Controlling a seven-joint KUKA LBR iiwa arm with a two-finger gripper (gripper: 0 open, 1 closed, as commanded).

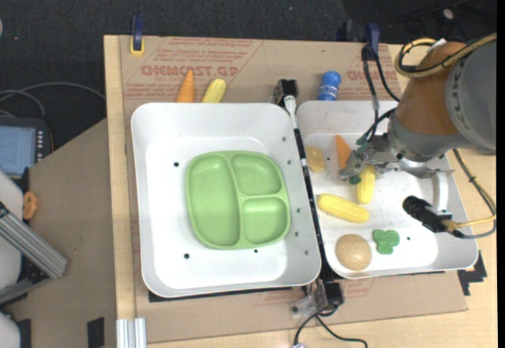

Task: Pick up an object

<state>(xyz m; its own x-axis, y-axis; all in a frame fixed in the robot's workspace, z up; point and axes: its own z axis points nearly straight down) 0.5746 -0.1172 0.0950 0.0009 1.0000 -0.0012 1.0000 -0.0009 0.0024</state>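
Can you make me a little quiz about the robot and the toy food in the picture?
1. What color is the divided plate in the left bin?
2. True or false: the corn cob lies in the right bin.
3. Which toy is nearest the gripper: A the bread roll, B the carrot, C the blue bottle?

Key: 1 green. 2 true. 3 B.
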